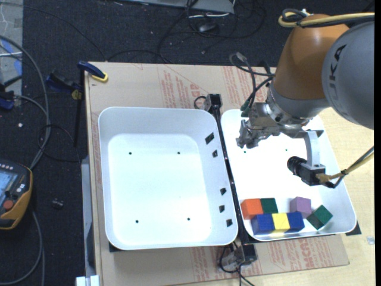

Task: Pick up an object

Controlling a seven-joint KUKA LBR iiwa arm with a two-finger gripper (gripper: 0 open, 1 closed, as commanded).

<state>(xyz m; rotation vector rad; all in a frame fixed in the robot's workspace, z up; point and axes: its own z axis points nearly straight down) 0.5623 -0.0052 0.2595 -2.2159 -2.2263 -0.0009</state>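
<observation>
The blocks have all gathered along the lower edge of the right bin point(342, 189), likely because it tilts that way: orange block point(252, 207), dark green block point(269, 205), two blue ones, yellow block point(280, 221), purple block point(302, 205) and another green at the lower right. The pincer point(249, 137) hangs above the bin's upper part, well apart from them, nothing between its fingers; whether they are spread I cannot tell. The left bin point(107, 159) sits mid-frame on the tabletop point(149, 79).

tan desk point(161, 82) with red print carries two shallow white bins side by side: left bin point(107, 177), right bin point(339, 189); blue-yellow clamp point(92, 71) at far left corner.
</observation>
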